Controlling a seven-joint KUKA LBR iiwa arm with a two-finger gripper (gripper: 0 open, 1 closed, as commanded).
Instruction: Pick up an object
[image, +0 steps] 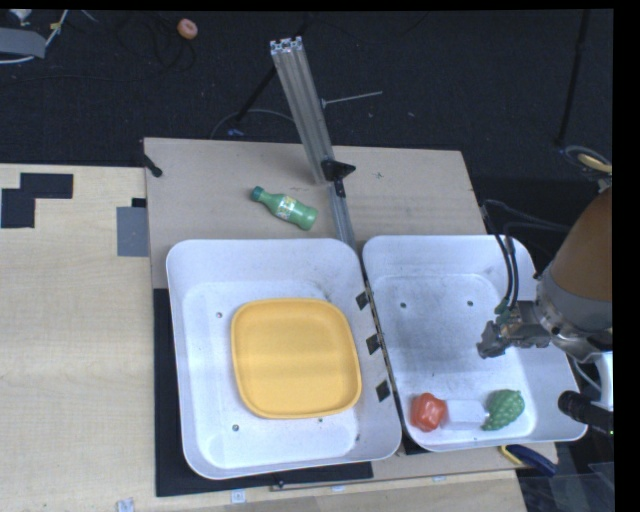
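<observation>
Dark floor with cables beyond a pale table (400, 190), seen from above at a slant. Two shallow white bins side by side on it: left bin (195, 290) bearing a yellow plate (295, 356) roughly at its middle, right bin (430, 265) bare across most of its scuffed bottom. Lying loose on the table beyond the left bin, a small green bottle (285, 207), long axis running left to right, cap toward the left. Rising from the far side between the bins, a slanted metal rail (305, 100).

Reaching in from the right, grey arm with orange band, gripper (497, 338) hanging over the right part of the right bin. Too small and dark to tell whether spread or pressed together; nothing visible between them.

Along the near wall of the right bin, two candidates: a red tomato-like toy (428, 411) and a green bumpy toy (503, 408). Green toy lies just nearward of the gripper, almost straight below it in the picture; red one nearward and to the left. Likely easiest target: the green toy, calling for a short move toward the near wall and a descent.
</observation>
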